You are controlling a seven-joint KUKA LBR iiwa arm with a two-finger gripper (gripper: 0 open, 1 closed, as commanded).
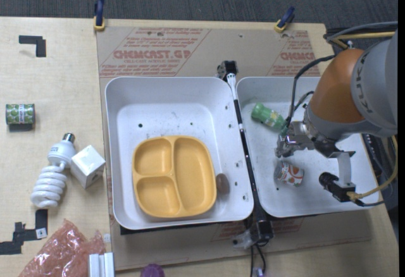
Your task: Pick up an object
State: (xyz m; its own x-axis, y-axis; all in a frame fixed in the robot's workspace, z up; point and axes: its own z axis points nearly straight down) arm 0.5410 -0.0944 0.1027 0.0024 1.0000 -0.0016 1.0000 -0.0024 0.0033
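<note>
The right bin (354, 203) holds a small green bottle (267, 116) lying near its far left corner. A crumpled white and orange object (289, 174) lies closer to the front. My gripper (286, 145) hangs over this bin between the two, just above the white and orange object and slightly in front of the green bottle. The grey arm with its orange band (338, 89) reaches in from the right and hides the bin's right part.
The left bin (126, 105) holds a yellow divided plate (173, 176) with a small brown object (222, 184) beside its right edge. On the bench to the left lie a green can (20, 115), a spiral light bulb (54, 171), a white cube (87, 165) and a red mesh bag (60, 250).
</note>
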